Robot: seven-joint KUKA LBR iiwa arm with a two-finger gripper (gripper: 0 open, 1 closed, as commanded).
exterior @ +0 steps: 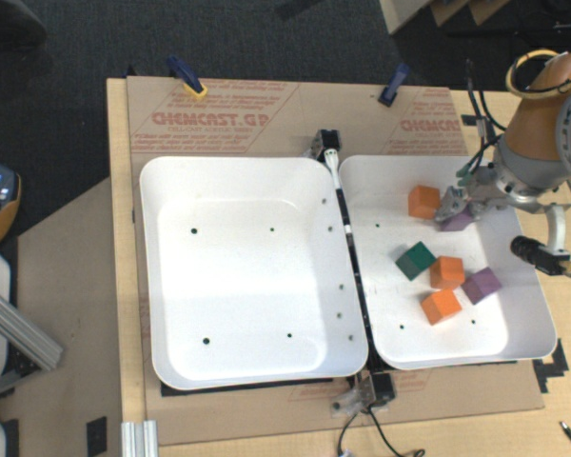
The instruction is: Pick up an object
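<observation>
overhead slanted view of a bench with two shallow white bins side by side. nearest the camera, in the right bin (514, 346), an orange cube (442, 306) sits near the front wall, with a purple block (482, 284) just beside it to the right and a second orange cube (447, 271) touching or nearly touching behind it. a green block (417, 260) lies just left of that cluster. they sit scattered and tilted, as if dropped loose for grasping at random.

farther back, a third orange cube (423, 202) rests alone, and right beside it the gripper (457, 208) is down at the bin floor over a pale purple block (456, 219). the block shows partly under the tool, but whether the claw is open or closed on it cannot be told from here.

the arm (538, 131) reaches in from the right over the bin's rim, so its way back out looks free. the left bin (171, 255) offers broad open floor. two blue clamps (187, 77) at the far edge pin the cardboard sheet (295, 112) under the bins
</observation>
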